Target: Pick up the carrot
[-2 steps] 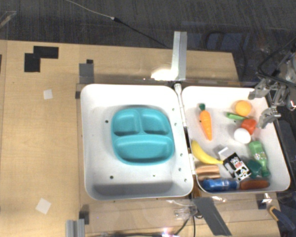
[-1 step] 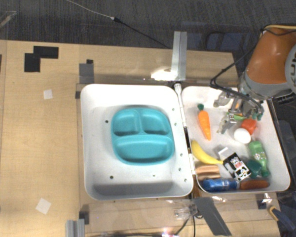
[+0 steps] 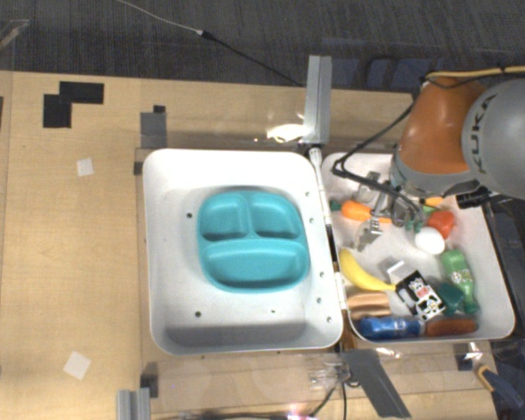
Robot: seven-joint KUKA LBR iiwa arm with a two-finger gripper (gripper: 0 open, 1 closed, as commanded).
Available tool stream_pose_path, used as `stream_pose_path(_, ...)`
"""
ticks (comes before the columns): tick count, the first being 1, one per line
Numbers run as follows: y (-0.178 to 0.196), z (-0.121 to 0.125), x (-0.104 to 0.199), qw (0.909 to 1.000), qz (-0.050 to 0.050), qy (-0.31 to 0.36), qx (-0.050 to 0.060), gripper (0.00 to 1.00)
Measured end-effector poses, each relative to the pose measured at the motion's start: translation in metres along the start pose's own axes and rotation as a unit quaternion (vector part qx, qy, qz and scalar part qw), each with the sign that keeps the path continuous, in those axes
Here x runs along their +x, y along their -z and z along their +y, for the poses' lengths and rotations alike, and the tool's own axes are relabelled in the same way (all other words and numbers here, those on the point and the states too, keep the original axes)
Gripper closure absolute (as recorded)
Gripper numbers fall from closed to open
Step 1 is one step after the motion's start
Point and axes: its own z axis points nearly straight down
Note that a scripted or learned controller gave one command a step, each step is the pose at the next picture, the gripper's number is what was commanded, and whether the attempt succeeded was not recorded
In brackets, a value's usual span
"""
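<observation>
The gripper [image 3: 378, 226], its grip state impossible to tell, hovers beside one carrot [image 3: 356, 209]; one banana [image 3: 363, 272] lies nearby, one teal tray [image 3: 249, 239] in the other of two bins.

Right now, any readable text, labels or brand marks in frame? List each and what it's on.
"KUKA" in dark letters, running vertically on the grey arm, cut off in part at the frame's edge.
Black-and-white patterned tag in the right bin: a printed pattern, too small to read.
Green bottle with pale spots: too blurred to read.
</observation>
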Motion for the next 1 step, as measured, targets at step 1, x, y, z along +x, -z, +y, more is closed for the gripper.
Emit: stream_pose_path(1, 0.0, -0.0056, 0.0141, 0.992, 0.001, -0.126, 0.001, 0.0)
